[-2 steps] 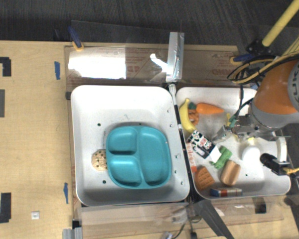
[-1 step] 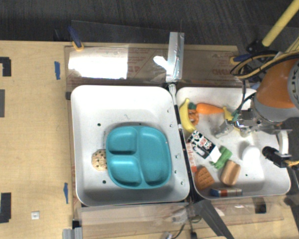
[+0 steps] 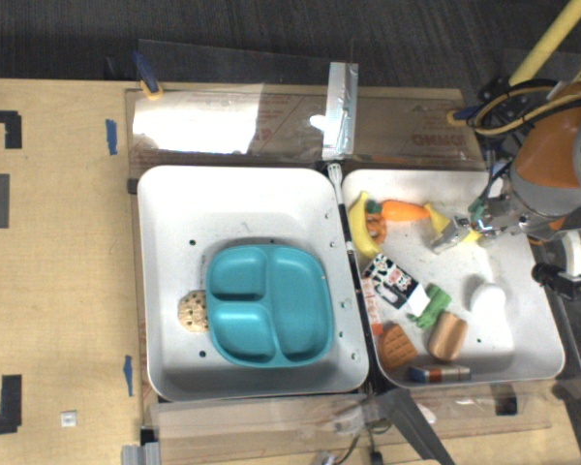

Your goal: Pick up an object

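Blue tray [image 3: 268,303] hides part of cookie [image 3: 193,310] (left bin).

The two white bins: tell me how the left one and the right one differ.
The left bin holds little: a teal divided plate and a cookie. The right bin holds a clutter of small items, among them a banana and a carrot. The tool reaches into the right bin, not the left bin. Both are shallow, white and sit side by side.
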Tool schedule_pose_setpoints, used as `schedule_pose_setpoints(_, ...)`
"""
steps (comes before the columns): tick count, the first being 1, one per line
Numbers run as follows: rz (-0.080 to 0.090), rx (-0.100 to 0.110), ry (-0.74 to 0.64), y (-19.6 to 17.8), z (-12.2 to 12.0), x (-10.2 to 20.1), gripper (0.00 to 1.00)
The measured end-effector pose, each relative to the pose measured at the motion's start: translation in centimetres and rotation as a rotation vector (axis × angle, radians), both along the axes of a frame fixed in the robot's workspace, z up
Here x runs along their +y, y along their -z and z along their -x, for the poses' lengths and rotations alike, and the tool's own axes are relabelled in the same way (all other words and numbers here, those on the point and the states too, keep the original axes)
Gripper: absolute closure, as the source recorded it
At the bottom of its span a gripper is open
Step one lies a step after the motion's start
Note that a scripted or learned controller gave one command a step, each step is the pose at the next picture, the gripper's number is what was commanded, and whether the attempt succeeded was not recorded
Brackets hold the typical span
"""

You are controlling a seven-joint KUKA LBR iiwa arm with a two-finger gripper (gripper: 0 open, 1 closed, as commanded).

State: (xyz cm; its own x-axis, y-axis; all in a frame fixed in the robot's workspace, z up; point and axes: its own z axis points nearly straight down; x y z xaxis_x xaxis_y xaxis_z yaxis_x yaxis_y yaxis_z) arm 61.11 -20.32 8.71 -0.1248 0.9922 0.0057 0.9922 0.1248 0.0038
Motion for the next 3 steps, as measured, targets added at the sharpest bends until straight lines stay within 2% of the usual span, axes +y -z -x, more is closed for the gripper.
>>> schedule_pose_setpoints(1,-0.005,0.009,-0.153,0.0,-4.3,-0.4,0.0)
schedule_pose_setpoints(2,0.011,-0.009,-0.094,-6.6,-4.1,-1.3,0.0)
schedule_pose_setpoints(3,0.007,-0.004,0.085,-2.8,-5.8,2.4,0.0)
